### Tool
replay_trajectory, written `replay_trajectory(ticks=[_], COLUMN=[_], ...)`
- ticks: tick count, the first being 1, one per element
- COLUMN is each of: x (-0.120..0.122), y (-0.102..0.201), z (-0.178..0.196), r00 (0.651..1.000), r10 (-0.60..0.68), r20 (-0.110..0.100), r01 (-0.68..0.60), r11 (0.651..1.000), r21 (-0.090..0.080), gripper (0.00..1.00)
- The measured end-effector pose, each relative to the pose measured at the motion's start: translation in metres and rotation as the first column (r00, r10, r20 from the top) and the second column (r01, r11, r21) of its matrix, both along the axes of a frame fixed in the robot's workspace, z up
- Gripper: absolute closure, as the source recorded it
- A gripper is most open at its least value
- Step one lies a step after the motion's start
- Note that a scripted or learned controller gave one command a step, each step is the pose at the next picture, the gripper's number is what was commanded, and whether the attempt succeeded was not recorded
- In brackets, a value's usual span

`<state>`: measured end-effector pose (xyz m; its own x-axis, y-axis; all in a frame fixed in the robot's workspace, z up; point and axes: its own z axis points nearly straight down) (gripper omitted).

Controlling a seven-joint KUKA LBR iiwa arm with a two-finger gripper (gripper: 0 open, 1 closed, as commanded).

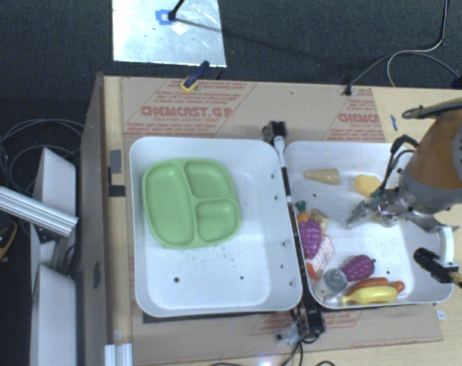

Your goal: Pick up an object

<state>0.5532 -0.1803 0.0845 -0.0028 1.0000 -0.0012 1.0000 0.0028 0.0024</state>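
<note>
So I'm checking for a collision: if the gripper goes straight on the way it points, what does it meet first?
Probably bare floor of the right bin under the gripper; depth is unclear.

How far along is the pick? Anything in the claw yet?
Nothing looks picked yet. The claw sits low in the right bin, on bare floor below the yellow piece; nothing visible between its fingers. The purple grapes and banana lie untouched. Grasp and lift remain.

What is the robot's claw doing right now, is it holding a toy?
Gripper: low in the right bin, nothing seen held; open or closed cannot be told.
</note>
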Motion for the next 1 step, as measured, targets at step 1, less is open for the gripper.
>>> replay_trajectory(ticks=[1], x=[0.0491], y=[0.0006], z=[0.0004], r00=[1.0], r10=[0.002], r20=[0.001], r01=[-0.002], r11=[1.0], r21=[0.0], gripper=[0.0])
